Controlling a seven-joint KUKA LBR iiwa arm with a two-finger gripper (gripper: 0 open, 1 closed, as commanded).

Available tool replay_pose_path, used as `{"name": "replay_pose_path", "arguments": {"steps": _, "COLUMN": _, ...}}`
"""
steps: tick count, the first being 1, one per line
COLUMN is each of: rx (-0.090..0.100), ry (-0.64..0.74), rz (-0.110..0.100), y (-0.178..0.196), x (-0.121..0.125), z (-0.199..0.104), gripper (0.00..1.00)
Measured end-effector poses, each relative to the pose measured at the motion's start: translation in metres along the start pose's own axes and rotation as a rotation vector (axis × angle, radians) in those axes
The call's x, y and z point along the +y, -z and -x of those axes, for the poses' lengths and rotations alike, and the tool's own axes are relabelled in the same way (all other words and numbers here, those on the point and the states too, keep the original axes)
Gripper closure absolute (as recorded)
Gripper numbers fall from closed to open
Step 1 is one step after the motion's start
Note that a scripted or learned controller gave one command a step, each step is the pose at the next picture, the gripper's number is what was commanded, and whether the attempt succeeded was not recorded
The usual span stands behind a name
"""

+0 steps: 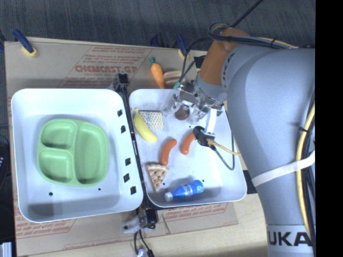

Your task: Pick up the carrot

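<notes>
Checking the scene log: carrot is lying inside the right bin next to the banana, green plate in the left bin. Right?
Not quite. The camera view shows the carrot outside the right bin, on the cardboard just beyond its far rim. The banana is inside that bin, and the green plate is in the left bin.

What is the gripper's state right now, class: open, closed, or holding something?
Gripper: cannot be told; it hangs over the right bin, apart from the carrot.

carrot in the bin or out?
Out. The carrot lies on the cardboard just past the top rim of the right bin, green tip pointing away from it. The gripper is inside that bin.
</notes>
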State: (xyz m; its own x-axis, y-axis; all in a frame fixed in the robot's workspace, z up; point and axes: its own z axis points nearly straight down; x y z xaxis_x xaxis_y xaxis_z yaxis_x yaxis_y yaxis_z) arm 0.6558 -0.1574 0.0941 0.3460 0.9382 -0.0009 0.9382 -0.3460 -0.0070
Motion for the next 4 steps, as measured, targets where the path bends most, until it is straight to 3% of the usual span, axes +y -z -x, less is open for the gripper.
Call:
{"name": "replay_pose_path", "arguments": {"steps": 1, "rx": 0.001, "ry": 0.087, "rz": 0.005, "y": 0.118, "x": -0.03, "z": -0.061, "gripper": 0.0}}
{"name": "replay_pose_path", "arguments": {"steps": 2, "rx": 0.0, "ry": 0.076, "rz": 0.01, "y": 0.001, "x": -0.012, "z": -0.031, "gripper": 0.0}}
{"name": "replay_pose_path", "arguments": {"steps": 3, "rx": 0.004, "ry": 0.081, "rz": 0.01, "y": 0.012, "x": -0.012, "z": -0.033, "gripper": 1.0}}
{"name": "replay_pose_path", "arguments": {"steps": 4, "rx": 0.0, "ry": -0.087, "rz": 0.001, "y": 0.097, "x": -0.095, "z": -0.043, "gripper": 1.0}}
